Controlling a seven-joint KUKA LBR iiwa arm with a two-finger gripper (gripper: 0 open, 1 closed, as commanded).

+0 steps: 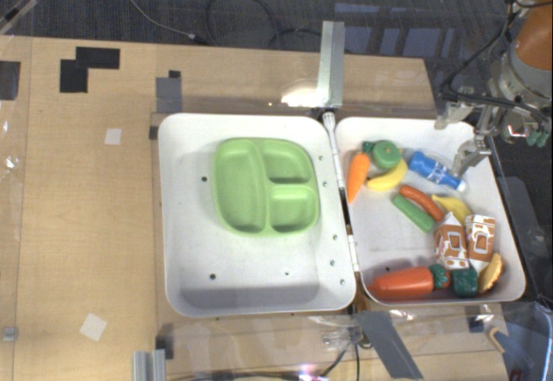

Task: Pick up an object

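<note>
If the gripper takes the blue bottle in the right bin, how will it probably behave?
The blue bottle lies on its side and looks round, so it may roll if nudged. It seems small and plastic, probably light and stiff. Its glossy surface could slip, and the banana beside it crowds one side.

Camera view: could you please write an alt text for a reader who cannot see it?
The gripper hangs over the right bin, near a blue bottle, among toy foods such as a carrot and banana. The left bin holds a green divided plate.
</note>
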